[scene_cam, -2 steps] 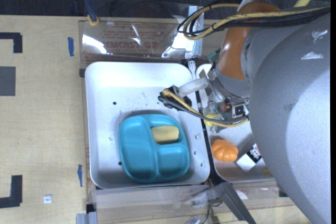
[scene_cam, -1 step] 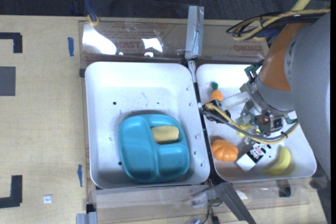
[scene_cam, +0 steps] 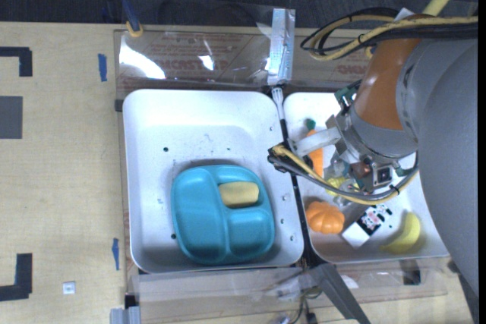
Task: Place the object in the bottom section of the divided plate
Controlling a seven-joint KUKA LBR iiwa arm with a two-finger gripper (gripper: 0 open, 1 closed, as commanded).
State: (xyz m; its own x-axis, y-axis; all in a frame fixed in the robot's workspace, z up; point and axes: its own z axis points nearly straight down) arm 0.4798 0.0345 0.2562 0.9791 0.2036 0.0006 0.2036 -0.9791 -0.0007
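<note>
Gripper low in right bin, grip state unclear. Yellow bread-like object sits in blue divided plate, upper section; wrong-compartment risk.

A single fixed camera hangs above the desk, looking down at a slant from moderate height. Both white bins fill mid-frame: the left bin near centre, the right bin toward 3 o'clock. The arm enters from 3 o'clock.
</note>
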